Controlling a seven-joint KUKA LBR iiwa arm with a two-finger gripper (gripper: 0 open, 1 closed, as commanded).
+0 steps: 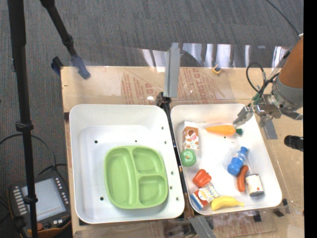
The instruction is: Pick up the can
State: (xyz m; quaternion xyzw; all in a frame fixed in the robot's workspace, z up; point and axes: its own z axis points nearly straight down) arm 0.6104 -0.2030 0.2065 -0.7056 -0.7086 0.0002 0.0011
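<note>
1. The claw (242, 118) hangs over the upper right corner of the right bin (270, 155), at the end of the grey arm (287, 90) that comes in from the right edge.
2. Its 2 fingers are spread apart, roughly in a V, with a clear gap between the tips. Nothing sits in that gap.
3. The lower fingertip is just beside the green leafy end of the toy carrot (221, 130); whether it actually touches the carrot cannot be told from this slanted view.
4. The can (254, 185) lies in the lower right part of the right bin, a short white cylinder with its darker end facing up and left. It is well apart from the claw.
5. A red sausage-like toy (242, 177) lies just beside the can on its left, and a blue bottle (237, 161) sits just above that.
6. Also in the right bin: a small carton (191, 138) near the left wall, a green apple (187, 157) below it, a red pepper (201, 178), a small packet (205, 196) and a banana (226, 202) along the bottom edge.
7. The left bin (84, 133) holds a green divided plate (135, 177) with 3 compartments.
8. Both bins rest side by side on the counter (114, 83).
</note>
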